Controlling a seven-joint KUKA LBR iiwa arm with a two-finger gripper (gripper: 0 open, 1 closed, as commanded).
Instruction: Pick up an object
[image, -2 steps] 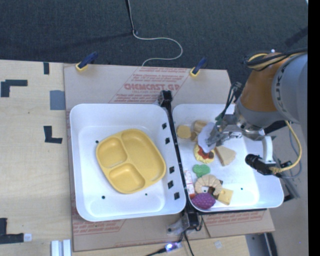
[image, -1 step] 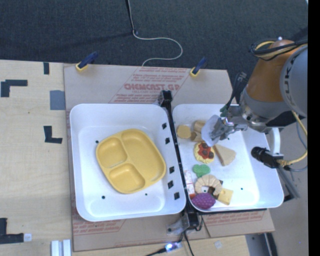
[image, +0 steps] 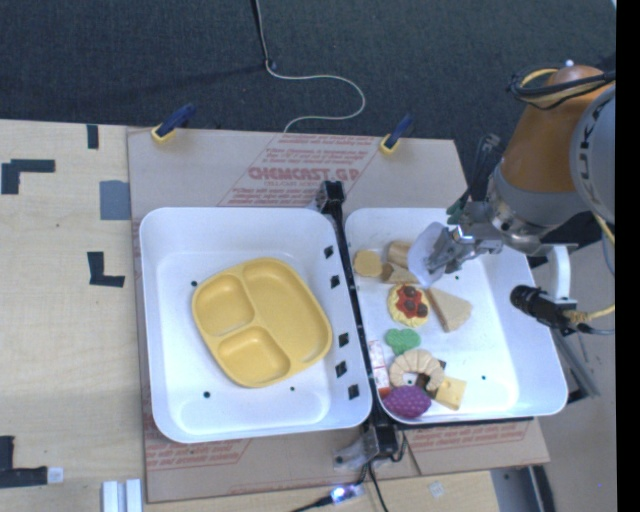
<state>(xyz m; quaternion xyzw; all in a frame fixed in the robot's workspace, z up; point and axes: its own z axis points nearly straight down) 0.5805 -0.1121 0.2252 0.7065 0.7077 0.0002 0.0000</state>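
**Gripper poised over the right bin, nothing lifted yet**

Jaws first: whether they stand open or closed cannot be told from this slanted overhead view, and no object can be seen between them, so I would not call anything held.

Going left to right: the left bin (image: 160, 330) holds a yellow divided plate (image: 262, 320), lying flat near its middle, with three compartments and nothing in them. A black divider (image: 345, 300) runs between the two bins.

The right bin (image: 520, 370) carries all the small toy food, gathered on its left side. At the far end sit a yellow round piece (image: 368, 263) and a tan piece (image: 400, 255) just beside it. Below these lies a pizza slice (image: 410, 303) with a pale wedge (image: 451, 310) touching its right edge. Nearer still come a green piece (image: 402, 340), a ring-shaped pastry (image: 415, 368), a purple grape cluster (image: 407, 402) and a small yellow cheese block (image: 450, 392), all close together.

The gripper (image: 440, 250) hangs over the far part of this bin, just right of the tan piece and above the pizza slice, with the arm (image: 550, 150) reaching in from the right.

As a judgement, the pick is at the approach stage: every item appears to rest on the bin floor. Closing on one piece and raising it clear are left to do.
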